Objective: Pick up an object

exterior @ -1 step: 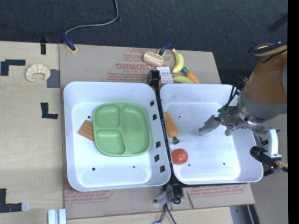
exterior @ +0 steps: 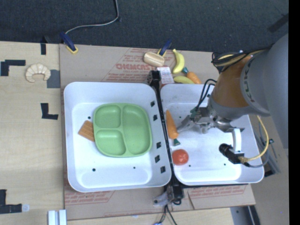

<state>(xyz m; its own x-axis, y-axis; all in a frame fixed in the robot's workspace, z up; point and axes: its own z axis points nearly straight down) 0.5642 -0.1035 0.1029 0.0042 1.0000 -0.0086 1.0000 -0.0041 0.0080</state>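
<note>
Dark carpet borders a wooden worktop [exterior: 28, 139] seen from above, where a sheet of printed cardboard [exterior: 122, 69] carries two shallow white bins side by side. On the bare wood at far left lies a toy croissant [exterior: 37, 72]. Above the bins, on the cardboard, sit a bread roll [exterior: 153, 58], two bananas [exterior: 179, 62] and a small white carton [exterior: 164, 73], close together.

Inside the left bin [exterior: 77, 172], a green divided plate [exterior: 123, 129] rests near the middle, with an orange wedge [exterior: 86, 131] tucked at its left edge, partly under the rim.

Along the left wall of the right bin [exterior: 206, 172] lies a carrot [exterior: 171, 124], and just below it a red tomato [exterior: 180, 157]; the two are near each other but apart.

From the right, the grey arm [exterior: 269, 78] with its orange band [exterior: 229, 86] reaches into the right bin. Its gripper [exterior: 187, 121] points toward the carrot, just beside it. The fingers [exterior: 184, 123] appear slightly apart, with nothing between them. A black cable loops from the wrist along the bin's right side.
</note>
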